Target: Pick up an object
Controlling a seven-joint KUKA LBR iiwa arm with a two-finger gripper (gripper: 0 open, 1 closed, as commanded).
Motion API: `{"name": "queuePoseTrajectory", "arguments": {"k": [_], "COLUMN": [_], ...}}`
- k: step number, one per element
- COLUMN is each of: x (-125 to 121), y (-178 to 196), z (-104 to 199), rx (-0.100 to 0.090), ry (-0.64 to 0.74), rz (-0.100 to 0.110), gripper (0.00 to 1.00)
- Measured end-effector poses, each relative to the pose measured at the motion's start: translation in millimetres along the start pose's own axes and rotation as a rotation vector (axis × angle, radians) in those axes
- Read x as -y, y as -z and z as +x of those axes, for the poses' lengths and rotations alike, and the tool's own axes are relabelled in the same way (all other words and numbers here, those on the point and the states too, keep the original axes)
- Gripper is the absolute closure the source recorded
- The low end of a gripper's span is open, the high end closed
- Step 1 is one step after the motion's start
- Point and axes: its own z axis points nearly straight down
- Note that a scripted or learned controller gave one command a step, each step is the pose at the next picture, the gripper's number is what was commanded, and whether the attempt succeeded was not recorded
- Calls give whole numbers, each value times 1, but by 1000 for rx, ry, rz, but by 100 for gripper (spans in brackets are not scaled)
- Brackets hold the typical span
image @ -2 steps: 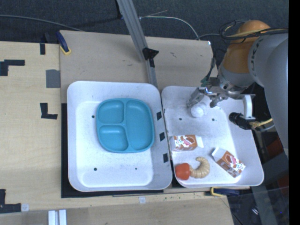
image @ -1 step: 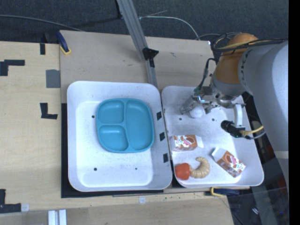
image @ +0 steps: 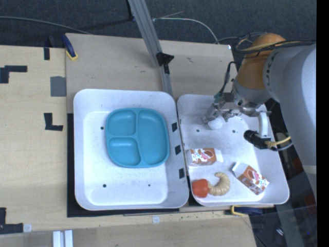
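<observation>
The left bin (image: pixel 82 153) is carrying a blue divided plate (image: pixel 137 138), lying flat near its middle and well apart from the arm. The right bin (image: pixel 277 181) is holding the candidate items: a small printed packet (image: pixel 202 156) near the centre, a red tomato (image: pixel 200 188) touching a tan croissant (image: pixel 221 184) at the near edge, and a second printed carton (image: pixel 251 178) toward the near right. The gripper (image: pixel 220 116) is working at the far end of the right bin, reaching in from the right, and it is hanging directly over a small white object (image: pixel 215 122) lying on the bin floor. Whether the jaws are released or clenched cannot be told from this angle, and no item is visibly held between them. In my judgement the white object is the current target; a sound pick is calling for centring over it, descending until the tips are straddling it, and closing before lifting straight up, since a small rounded piece is liable to roll aside. Both packets are showing red and white print, but the lettering is too small to read.
</observation>
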Motion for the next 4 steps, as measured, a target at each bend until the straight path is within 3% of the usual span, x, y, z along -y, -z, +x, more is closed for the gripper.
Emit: {"name": "queuePoseTrajectory", "arguments": {"k": [3, 4], "x": [-17, 4], "y": [178, 160], "z": [14, 59], "rx": [0, -1], "ry": [-2, 0], "rz": [-8, 1], "gripper": [100, 100]}}
